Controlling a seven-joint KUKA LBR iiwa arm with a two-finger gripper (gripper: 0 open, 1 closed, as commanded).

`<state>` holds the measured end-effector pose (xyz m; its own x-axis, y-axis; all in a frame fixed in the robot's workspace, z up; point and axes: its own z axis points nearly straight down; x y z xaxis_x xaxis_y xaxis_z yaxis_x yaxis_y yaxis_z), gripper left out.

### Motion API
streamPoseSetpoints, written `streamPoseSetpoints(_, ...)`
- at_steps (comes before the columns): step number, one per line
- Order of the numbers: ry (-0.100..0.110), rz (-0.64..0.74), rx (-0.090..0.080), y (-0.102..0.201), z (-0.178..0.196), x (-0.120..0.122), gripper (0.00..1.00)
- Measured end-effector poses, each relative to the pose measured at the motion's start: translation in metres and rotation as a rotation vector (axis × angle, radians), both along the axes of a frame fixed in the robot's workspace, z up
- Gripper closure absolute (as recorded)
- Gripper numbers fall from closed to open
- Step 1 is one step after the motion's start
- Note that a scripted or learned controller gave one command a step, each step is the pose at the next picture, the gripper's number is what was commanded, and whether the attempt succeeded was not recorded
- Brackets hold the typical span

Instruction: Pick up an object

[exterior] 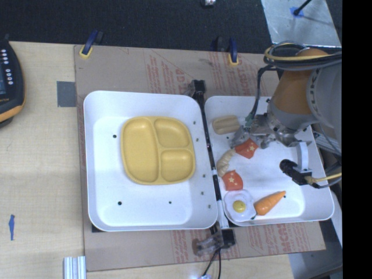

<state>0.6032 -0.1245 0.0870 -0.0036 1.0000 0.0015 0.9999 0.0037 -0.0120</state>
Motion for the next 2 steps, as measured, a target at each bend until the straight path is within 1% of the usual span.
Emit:
streamPoseSetpoints(1, -0.008, 0.0, -0.004, -0.002, 0.016, 0.003, 1.0)
streamPoseSetpoints(2, -0.004, 0.003, 0.0, 0.029, 0.004, -0.021, 1.0)
